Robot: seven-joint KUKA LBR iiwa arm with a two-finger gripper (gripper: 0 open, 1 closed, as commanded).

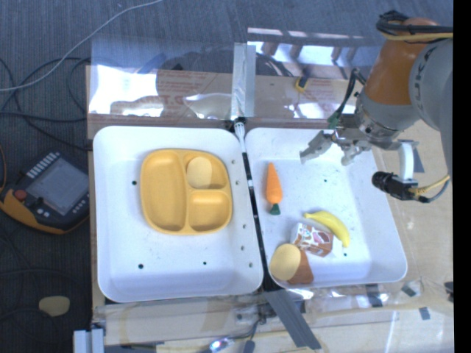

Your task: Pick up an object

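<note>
In the right bin (pixel 375 219) lie an orange carrot (pixel 273 186) near the left wall, a yellow banana (pixel 330 225), a red and white packet (pixel 315 240) and a tan cup (pixel 291 264) on its side at the front. My gripper (pixel 331 151) hangs over the bin's back part, up and to the right of the carrot. Its fingers (pixel 313 148) are spread open with nothing between them.
The left bin (pixel 118 219) holds a yellow divided plate (pixel 176 197) with a pale round thing (pixel 199 171) in one compartment. A metal divider (pixel 241 79) stands behind the bins. A handheld controller (pixel 48 190) lies on the floor at the left.
</note>
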